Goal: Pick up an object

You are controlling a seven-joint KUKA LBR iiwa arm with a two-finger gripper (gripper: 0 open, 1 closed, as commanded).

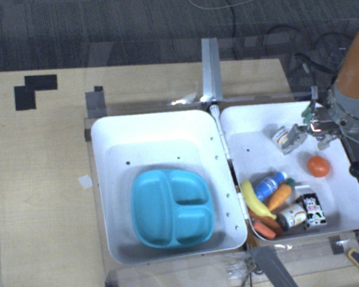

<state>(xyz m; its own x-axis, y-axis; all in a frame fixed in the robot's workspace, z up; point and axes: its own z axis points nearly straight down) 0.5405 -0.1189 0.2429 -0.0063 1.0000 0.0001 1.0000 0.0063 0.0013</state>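
My gripper (307, 128) hangs over the upper right part of the right bin (254, 122), reaching in from the right under the orange-banded wrist. A small silver and white can (285, 137) lies right at its left tip, touching or nearly so. An orange ball (319, 166) rests just below the gripper. In the bin's lower middle lies a cluster: a yellow banana (254, 202), a blue bottle (268, 184), an orange carrot (279, 195), a tin can (291, 217) and a black and white carton (312, 210).
The left bin (112, 140) holds a turquoise divided plate (171, 206). A metal post (210, 66) stands behind the wall shared by the two bins. Cables and arm parts crowd the right edge past the bin.
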